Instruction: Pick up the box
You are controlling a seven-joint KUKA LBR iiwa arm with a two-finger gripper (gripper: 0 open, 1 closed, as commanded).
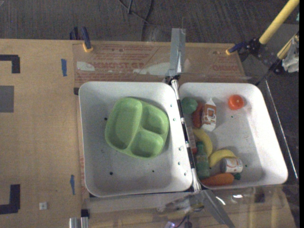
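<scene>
- Claw: grip state cannot be told from this view.
- Wooden bench top (38, 127): extends well left of the box, with black corner marks and blue tape bits on it.
- Cardboard sheet (123, 63): behind the box, under the far rims of both bins.
- Left bin (95, 170): left of the box and holds one thing.
- Right bin (263, 141): holds the box in its far-left part.
- Green divided plate (137, 127): left of the box across the bin rims, lying flat with the compartments facing up.
- Yellow pole (282, 15): far behind and right of the box, slanted, outside the bins.
- Metal strip (178, 46): behind the box and standing where the bins meet.
- Box (209, 114): small white carton with orange print, lying in the right bin.
- Bananas: one (203, 139) just in front of the box, another (221, 156) farther in front.
- Carrot (218, 179): well in front of the box, by the near rim.
- Small can (232, 165): in front and right of the box, touching the second banana.
- Red item (197, 118): tight against the box's left side; type unclear.
- Green round item (189, 105): just left and behind the box.
- Orange fruit (236, 101): right of the box and apart from it.
</scene>
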